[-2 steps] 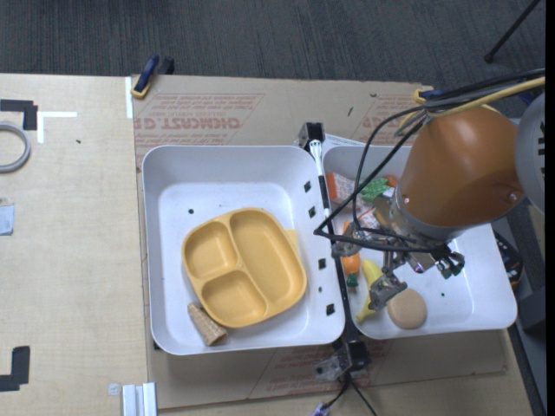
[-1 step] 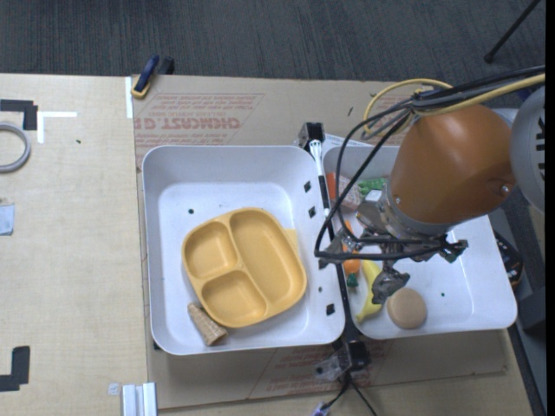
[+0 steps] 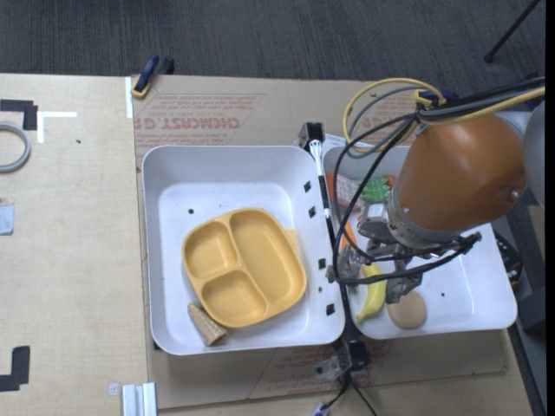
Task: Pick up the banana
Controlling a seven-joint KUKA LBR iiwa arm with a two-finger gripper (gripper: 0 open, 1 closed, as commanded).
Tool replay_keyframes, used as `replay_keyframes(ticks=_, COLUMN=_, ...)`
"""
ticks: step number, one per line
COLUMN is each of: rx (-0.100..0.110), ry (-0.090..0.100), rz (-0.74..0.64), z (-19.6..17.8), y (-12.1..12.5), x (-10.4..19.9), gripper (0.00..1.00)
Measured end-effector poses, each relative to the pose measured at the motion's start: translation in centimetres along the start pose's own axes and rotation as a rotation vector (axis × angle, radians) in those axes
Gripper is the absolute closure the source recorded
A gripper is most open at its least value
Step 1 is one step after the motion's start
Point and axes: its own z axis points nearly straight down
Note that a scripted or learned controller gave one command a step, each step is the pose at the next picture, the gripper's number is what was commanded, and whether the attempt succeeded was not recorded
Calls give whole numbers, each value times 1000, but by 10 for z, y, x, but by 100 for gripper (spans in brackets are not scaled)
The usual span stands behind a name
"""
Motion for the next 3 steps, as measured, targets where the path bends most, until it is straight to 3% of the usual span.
replay_keyframes(ticks=1, rx=0, ry=1, rz=184, z=0, y=3, x=3, gripper=0)
replay_keyframes(ticks=2, rx=1, ry=0, rz=-55, z=0, y=6, x=-4, gripper=0)
replay_keyframes(ticks=3, rx=-1, ry=1, rz=171, z=0, y=0, x=10, gripper=0)
